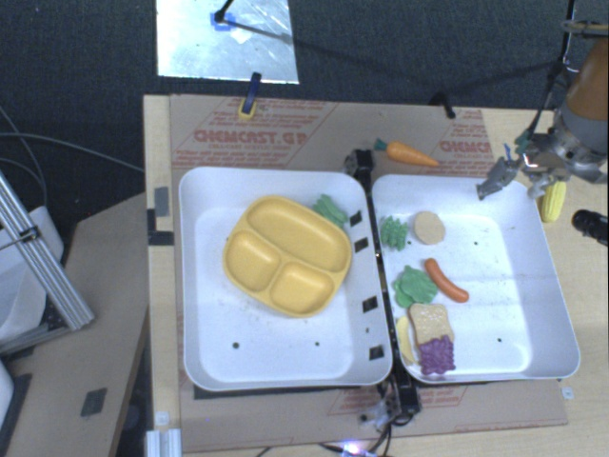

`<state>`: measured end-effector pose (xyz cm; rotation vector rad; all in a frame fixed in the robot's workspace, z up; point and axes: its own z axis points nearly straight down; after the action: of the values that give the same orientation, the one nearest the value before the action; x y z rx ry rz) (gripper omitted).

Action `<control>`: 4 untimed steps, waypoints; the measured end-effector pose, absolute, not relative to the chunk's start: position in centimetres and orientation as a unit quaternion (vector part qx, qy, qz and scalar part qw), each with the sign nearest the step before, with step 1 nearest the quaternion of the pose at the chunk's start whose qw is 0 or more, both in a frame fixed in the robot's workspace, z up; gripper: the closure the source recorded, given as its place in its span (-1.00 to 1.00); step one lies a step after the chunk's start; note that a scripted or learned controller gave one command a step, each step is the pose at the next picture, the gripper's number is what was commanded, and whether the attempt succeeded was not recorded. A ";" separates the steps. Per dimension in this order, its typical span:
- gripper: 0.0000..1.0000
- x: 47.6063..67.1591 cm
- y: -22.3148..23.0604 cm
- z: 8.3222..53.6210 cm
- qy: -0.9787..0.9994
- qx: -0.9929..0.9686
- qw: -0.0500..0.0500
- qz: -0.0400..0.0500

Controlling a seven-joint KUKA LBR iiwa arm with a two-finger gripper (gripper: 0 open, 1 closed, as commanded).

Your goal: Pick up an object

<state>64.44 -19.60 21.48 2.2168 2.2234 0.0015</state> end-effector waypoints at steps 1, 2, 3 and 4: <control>-1.00 61.0 -16.6 9.8 0.708 0.707 -0.005 -0.002; -1.00 56.9 -11.9 8.3 0.709 0.705 -0.003 0.000; 1.00 57.2 -12.2 9.5 0.708 0.706 0.001 0.001; 1.00 63.4 -10.0 8.5 0.710 0.704 0.003 0.002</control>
<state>63.41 -9.99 8.51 2.2084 2.2266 0.0069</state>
